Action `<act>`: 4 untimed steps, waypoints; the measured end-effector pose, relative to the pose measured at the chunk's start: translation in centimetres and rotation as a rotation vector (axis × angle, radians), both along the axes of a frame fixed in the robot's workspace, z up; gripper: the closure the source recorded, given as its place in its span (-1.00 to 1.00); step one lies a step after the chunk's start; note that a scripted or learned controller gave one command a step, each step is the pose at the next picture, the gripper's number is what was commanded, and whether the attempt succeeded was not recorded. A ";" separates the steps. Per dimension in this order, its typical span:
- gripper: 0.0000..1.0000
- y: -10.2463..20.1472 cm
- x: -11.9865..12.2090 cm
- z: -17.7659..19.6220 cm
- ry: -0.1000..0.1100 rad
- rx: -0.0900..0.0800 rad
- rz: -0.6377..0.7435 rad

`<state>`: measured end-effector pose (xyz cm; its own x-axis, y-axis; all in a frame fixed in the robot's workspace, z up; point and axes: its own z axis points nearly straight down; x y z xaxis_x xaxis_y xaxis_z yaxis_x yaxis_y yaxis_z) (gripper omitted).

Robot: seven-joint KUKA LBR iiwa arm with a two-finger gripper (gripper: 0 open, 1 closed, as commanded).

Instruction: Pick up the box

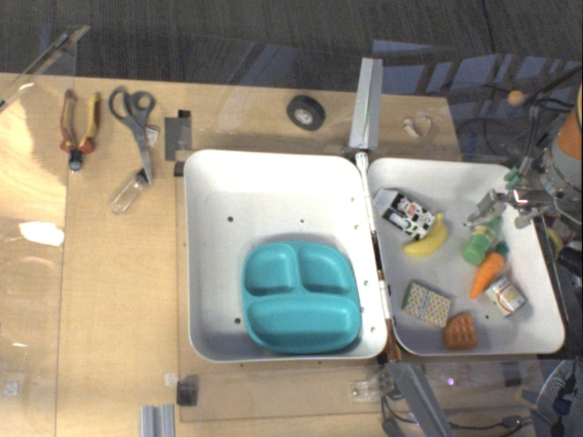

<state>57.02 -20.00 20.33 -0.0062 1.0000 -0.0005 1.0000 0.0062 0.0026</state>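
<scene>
The right bin (537, 340) holds a black and white printed box (406, 213) at its upper left, lying flat against a yellow banana (428, 240). A flat box with a speckled pattern (426, 303) lies near the bin's front. My gripper (490, 206) hangs over the right part of this bin, just above a green toy (478, 247) and well to the right of the black and white box. It looks open, with nothing between its fingers.
An orange carrot (485, 274), a small white can (506, 296) and a brown piece (460, 331) also lie in the right bin. The left bin (209, 244) holds a teal divided tray (301, 296). Pliers (76, 126), scissors (137, 121) and a tape roll (306, 112) lie on the bench.
</scene>
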 end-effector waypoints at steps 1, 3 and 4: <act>-1.00 5.7 -5.5 -11.3 -0.007 0.001 -0.224; -1.00 11.4 -7.7 -11.3 -0.018 -0.005 -0.086; -1.00 7.7 -8.1 -1.2 -0.005 -0.001 0.099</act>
